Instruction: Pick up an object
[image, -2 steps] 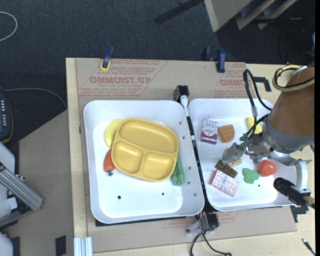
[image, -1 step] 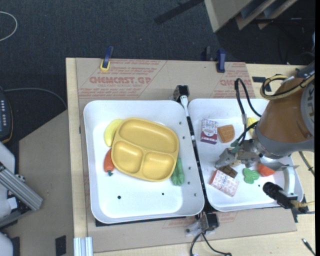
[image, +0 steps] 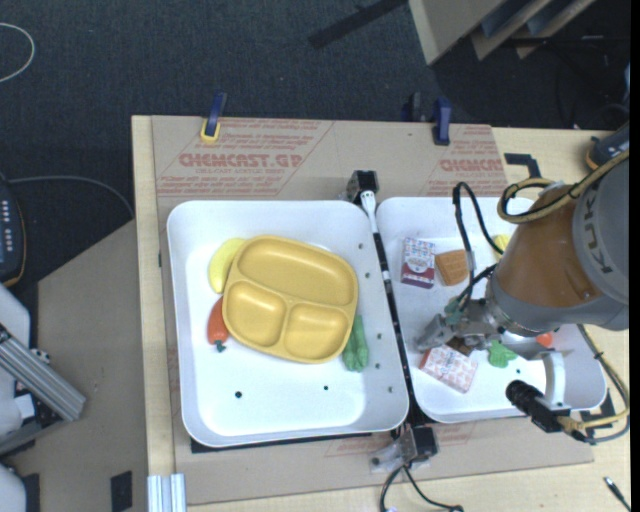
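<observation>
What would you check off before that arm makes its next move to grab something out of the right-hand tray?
1. Hand is over the right bin, low among the items: ok.
2. Something sits near the hand: a red-and-white packet lies just beside it: ok.
3. Packet already between the fingers: cannot tell.
4. Other items, the small red carton and the tan block, lie apart from the hand: ok.
5. Yellow divided tray stays in the left bin, out of the way: ok.
</observation>
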